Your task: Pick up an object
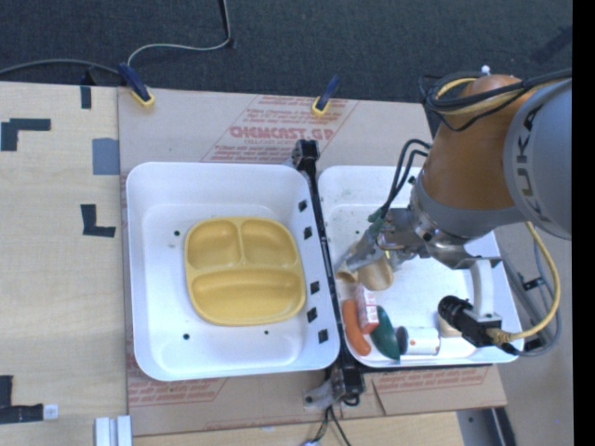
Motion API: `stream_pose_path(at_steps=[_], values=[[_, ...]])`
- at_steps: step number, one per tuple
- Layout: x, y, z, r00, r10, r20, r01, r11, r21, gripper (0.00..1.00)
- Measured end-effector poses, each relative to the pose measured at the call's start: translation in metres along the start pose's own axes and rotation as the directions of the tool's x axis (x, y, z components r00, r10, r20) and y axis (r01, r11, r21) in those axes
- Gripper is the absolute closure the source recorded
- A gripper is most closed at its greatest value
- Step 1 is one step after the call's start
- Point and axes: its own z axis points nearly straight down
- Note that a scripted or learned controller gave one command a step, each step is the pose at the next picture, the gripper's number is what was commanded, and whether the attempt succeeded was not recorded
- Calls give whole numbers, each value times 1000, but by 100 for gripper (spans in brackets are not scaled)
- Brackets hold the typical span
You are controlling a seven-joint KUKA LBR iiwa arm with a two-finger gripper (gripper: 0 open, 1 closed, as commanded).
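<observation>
Tan cup (pixel 372 273) lies near the right bin's (pixel 465 356) left wall, right under the gripper (pixel 367 249), which seems to touch its rim; whether it grips, I cannot tell. Carrot (pixel 353 328) and green vegetable (pixel 388 340) lie toward the front edge, just beyond the cup.

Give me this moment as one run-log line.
gripper: low in right bin, above tan cup | grasp: unconfirmed | yellow divided plate: left bin
</observation>
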Motion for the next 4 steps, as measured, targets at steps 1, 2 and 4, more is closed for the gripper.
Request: stream_pose_path(at_steps=[1, 2, 4], values=[[2, 0, -11, 1000, 1, 0, -1, 1000, 0, 100], [-8, 0, -11, 1000, 2, 2, -2, 1000, 0, 100], [-18, 0, -10, 1000, 3, 2, -3, 1000, 1, 100]])
